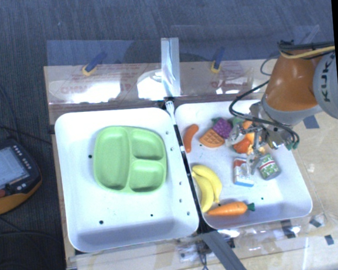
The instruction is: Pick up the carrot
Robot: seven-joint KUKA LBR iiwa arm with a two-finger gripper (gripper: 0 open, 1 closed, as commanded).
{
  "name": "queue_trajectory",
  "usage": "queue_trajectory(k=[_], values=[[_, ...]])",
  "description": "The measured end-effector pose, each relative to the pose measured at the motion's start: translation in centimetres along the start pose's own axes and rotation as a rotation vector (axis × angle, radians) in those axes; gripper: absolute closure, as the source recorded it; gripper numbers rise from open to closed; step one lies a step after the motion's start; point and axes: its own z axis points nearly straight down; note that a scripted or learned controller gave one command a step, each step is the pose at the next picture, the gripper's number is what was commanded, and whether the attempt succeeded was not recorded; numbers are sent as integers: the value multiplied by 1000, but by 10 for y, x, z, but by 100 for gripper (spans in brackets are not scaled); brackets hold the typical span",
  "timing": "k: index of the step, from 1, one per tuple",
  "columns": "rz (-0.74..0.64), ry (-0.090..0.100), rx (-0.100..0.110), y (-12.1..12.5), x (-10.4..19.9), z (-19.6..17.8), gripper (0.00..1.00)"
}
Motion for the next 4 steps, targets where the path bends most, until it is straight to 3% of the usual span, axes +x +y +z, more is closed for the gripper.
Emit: queue_trajectory(k=[1,2,3,4], values=[[27,-8,11,11,-20,11,0],[27,-20,15,11,-23,-2,100],[-198,-4,0,58,-5,-81,100],[-399,-3,-2,98,-8,-101,100]])
